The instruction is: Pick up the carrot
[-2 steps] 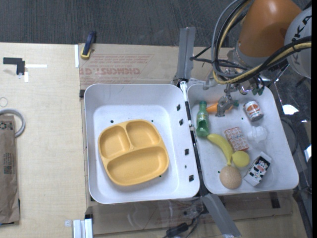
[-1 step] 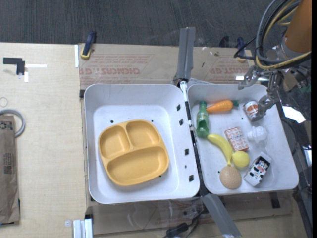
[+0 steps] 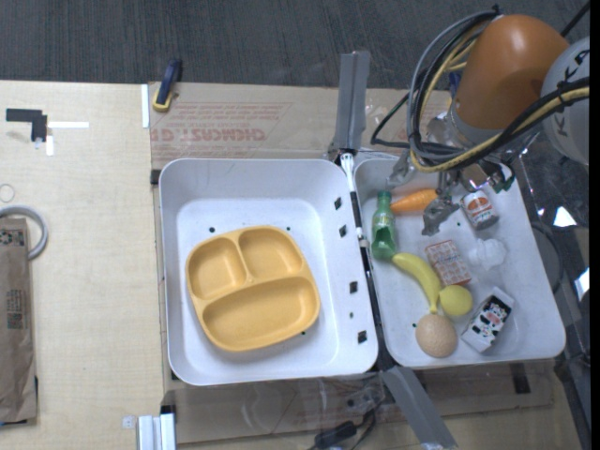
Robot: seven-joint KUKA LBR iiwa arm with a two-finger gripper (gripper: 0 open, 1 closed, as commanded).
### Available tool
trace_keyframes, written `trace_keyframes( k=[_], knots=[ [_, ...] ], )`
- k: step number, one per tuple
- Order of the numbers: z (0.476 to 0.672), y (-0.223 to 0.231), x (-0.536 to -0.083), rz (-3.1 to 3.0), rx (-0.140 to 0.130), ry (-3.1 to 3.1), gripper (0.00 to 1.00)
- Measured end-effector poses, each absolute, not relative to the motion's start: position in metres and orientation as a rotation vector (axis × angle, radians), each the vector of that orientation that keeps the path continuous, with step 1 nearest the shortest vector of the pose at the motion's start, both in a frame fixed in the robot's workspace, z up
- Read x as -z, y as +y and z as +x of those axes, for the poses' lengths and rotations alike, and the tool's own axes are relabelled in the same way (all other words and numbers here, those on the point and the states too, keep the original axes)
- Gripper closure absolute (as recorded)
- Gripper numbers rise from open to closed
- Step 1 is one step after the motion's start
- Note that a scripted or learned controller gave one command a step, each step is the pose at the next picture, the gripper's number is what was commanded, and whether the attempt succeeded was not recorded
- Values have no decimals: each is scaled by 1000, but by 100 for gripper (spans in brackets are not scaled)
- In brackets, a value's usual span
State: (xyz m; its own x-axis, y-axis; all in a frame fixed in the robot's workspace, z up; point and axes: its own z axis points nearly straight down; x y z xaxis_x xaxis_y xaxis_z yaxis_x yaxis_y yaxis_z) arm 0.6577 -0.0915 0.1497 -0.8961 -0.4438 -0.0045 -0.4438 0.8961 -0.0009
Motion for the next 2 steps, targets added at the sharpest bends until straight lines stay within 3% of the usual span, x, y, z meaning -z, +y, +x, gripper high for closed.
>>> trace_keyframes(
  k=[1, 2],
  knots=[
    [658, -174, -191, -1077, 3, 2943, 0],
    [660, -112, -159, -1406, 0, 2804, 0]
  ],
)
